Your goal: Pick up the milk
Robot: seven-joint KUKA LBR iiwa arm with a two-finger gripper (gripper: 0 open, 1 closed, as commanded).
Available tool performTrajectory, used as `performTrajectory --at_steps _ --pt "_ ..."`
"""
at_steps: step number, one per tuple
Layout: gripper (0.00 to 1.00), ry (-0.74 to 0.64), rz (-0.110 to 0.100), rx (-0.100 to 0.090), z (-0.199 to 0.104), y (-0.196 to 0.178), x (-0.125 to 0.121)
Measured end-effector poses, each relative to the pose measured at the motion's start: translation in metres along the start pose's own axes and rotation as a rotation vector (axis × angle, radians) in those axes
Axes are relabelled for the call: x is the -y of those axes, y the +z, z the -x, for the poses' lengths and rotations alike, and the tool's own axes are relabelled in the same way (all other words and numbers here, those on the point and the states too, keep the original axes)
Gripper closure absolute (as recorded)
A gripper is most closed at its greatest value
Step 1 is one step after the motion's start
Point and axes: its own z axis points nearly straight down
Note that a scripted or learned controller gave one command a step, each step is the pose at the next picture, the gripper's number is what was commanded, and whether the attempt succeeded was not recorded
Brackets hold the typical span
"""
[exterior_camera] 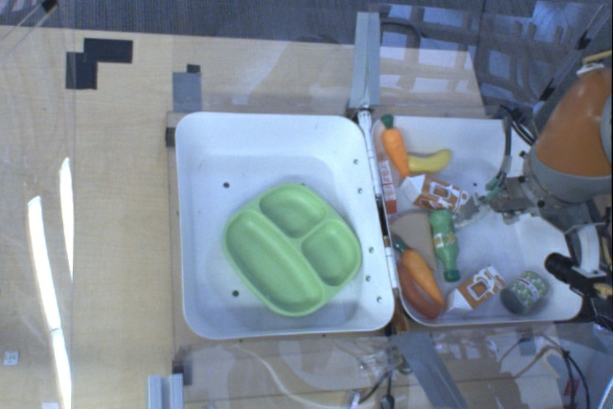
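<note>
Two white bins sit on our wooden bench. We judge the milk (442, 196), a small carton, light and crushable, best pinched across its flat sides; it lies just left of our gripper (505, 198), whose state we cannot tell. Below it stands a green bottle (443, 245); a second carton (481, 284) lies lower.

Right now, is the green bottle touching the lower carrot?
Apart. The camera view shows a strip of white bin floor between the green bottle and the lower carrot.
</note>
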Motion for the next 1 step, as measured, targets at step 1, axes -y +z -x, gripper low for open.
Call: performTrajectory --at_steps 1 --pt "0.00 0.055 0.010 0.003 -0.0049 0.0273 0.0541"
